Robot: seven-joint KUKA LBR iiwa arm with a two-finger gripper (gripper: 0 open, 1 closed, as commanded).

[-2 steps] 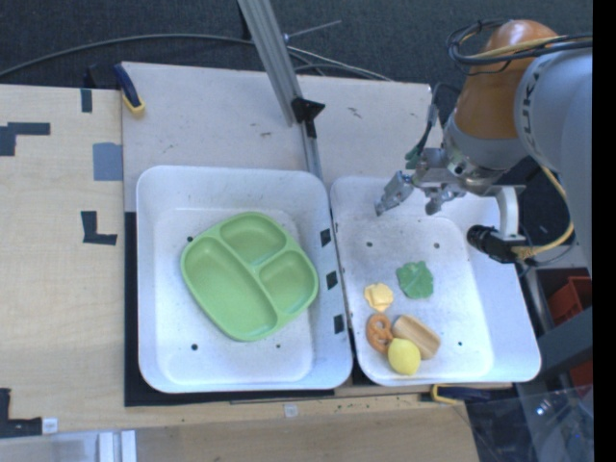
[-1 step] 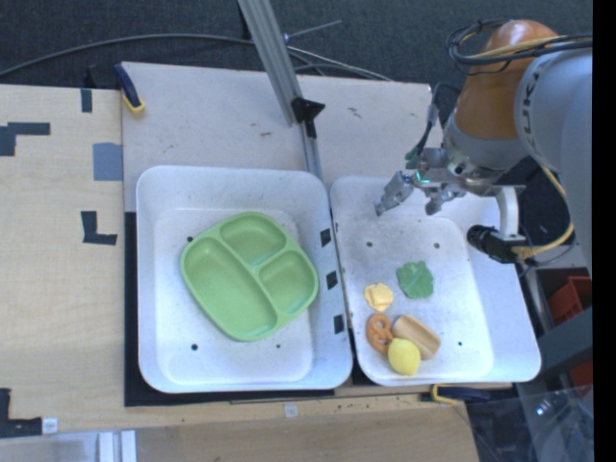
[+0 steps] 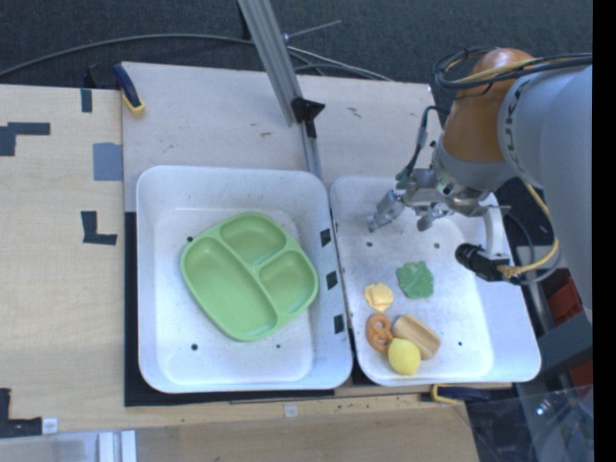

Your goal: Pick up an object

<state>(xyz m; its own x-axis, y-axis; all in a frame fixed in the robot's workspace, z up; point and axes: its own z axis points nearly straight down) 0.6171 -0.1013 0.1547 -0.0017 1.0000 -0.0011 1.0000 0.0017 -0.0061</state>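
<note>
My gripper (image 3: 402,218) hangs over the far part of the right bin (image 3: 505,340), its two fingers spread apart with nothing between them. Below it lie a green leafy piece (image 3: 416,279), a small yellow piece (image 3: 379,296), an orange pretzel-like ring (image 3: 378,330), a tan bread-like roll (image 3: 416,333) and a yellow lemon (image 3: 404,357). The green piece is the nearest, a short way toward the front of the bin from the fingertips.
The left bin (image 3: 154,258) holds a green divided plate (image 3: 250,273). A grey metal pole (image 3: 274,51) slants in from the top to the gap between the bins. The arm's body (image 3: 520,123) fills the upper right.
</note>
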